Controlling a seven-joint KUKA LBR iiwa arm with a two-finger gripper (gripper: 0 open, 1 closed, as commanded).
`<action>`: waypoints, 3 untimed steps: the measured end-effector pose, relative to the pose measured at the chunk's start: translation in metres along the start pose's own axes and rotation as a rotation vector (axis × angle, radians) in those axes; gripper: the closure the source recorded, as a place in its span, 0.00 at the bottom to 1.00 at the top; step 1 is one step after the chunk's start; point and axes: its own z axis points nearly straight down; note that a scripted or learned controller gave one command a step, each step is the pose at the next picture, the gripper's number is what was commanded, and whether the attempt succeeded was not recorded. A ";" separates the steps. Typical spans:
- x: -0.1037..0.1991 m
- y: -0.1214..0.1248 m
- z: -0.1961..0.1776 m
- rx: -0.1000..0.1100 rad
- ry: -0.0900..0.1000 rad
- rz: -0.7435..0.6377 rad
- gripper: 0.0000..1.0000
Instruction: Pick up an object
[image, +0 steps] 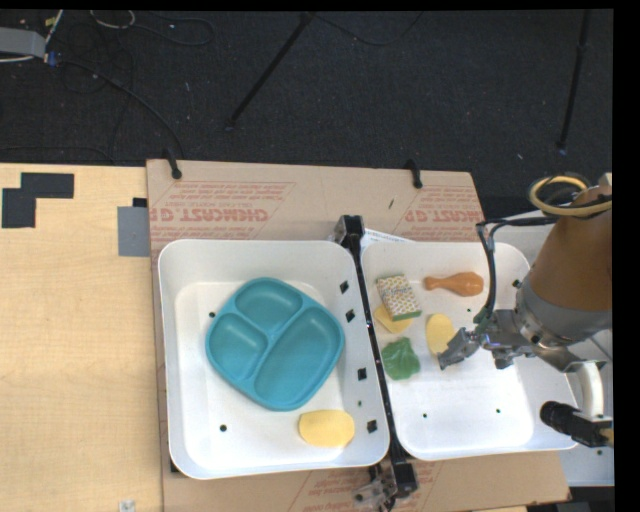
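Note:
My gripper (457, 350) hangs low over the right bin (470, 430), reaching in from the right on the grey arm (560, 300). It is just beside a small yellow piece (438, 330) and right of a green lumpy object (400, 358). Further back lie a patterned block (398, 295), a second yellow piece (390, 320) partly under the block, and an orange drumstick-shaped object (455, 284). Nothing can be made out inside the gripper.
The left bin (190, 300) holds a teal divided plate (275, 342) and a yellow lemon-like object (326, 427) near its front edge. A black divider (365, 340) runs between the bins. Cardboard (260, 205) lies under both, with cables at the right.

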 end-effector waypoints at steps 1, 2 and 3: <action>0.000 0.003 -0.006 -0.012 -0.002 -0.002 0.00; 0.001 0.000 0.058 -0.007 0.000 -0.003 0.00; 0.001 0.000 0.096 -0.012 -0.002 -0.002 0.00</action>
